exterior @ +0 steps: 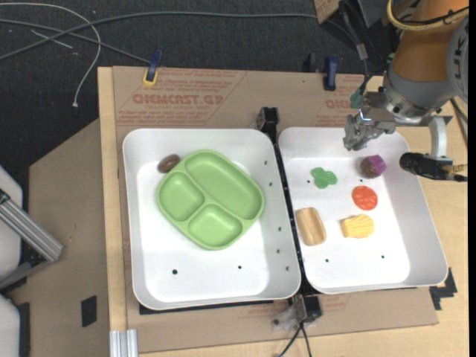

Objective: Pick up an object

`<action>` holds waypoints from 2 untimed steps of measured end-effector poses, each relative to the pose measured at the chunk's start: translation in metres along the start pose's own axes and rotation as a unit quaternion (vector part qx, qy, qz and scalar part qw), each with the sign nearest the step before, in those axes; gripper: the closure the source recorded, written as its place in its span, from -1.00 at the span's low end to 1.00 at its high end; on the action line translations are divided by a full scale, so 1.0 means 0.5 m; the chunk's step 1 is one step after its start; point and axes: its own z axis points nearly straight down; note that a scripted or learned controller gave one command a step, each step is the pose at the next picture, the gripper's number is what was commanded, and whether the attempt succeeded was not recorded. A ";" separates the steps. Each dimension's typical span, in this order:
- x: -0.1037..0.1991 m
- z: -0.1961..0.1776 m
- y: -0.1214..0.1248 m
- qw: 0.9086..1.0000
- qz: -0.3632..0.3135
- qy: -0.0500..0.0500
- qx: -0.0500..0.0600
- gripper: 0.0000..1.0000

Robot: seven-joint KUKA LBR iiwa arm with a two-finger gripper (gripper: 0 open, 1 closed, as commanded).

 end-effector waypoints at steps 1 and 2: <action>0.105 0.015 -0.035 1.000 0.000 0.000 0.000 1.00; 0.207 -0.006 -0.053 1.000 0.000 0.000 -0.001 1.00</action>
